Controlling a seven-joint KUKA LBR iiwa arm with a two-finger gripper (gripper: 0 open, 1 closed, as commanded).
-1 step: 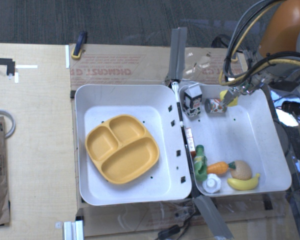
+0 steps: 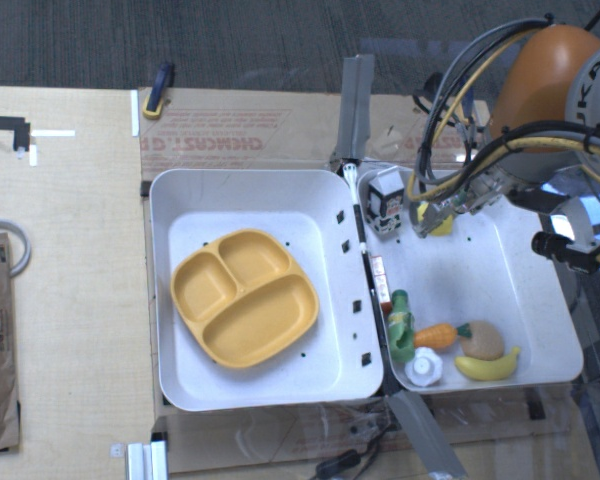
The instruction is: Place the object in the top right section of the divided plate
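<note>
- Plate [image 2: 245,296], yellow and split into three sections, lay in the left bin [image 2: 180,373], turned at a slant, with all its sections bare.
- The arm [image 2: 555,73] reached in from the right over the top of the right bin [image 2: 540,268], its orange band high near the frame's corner and dark cables looping down toward the wrist.
- The gripper [image 2: 435,213] sat low over the right bin's upper left part, with a small yellow object [image 2: 440,223] seen at its tip; whether that piece was clamped between the tips or merely lay beneath them could not be told.
- Just beside the gripper, toward the divider, stood a small grey-and-white boxy item [image 2: 385,200].
- Along the right bin's lower edge lay a green bottle [image 2: 400,323], a white cap-like piece [image 2: 425,368], a carrot [image 2: 435,335], a tan rounded lump [image 2: 485,340] and a banana [image 2: 488,366], close together.
</note>
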